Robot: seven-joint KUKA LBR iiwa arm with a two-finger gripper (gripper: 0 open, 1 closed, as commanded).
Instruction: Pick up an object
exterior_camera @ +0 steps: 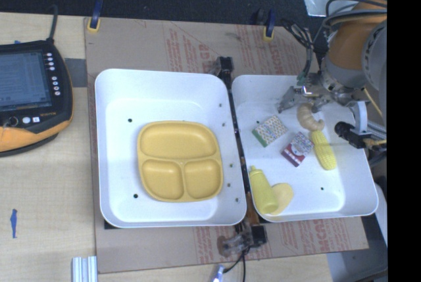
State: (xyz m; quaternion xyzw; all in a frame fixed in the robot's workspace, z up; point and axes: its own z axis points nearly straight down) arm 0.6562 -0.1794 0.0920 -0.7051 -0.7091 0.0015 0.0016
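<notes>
glossy white plastic bins (118, 208), matt yellow tray (179, 160)

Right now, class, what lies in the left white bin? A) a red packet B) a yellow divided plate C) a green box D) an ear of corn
B: the yellow divided plate sits alone in the left bin, while the corn and the packets lie in the right bin.

Arm (355, 37) reaching in from right — gripper (304, 98) low, fingers spread.
</notes>
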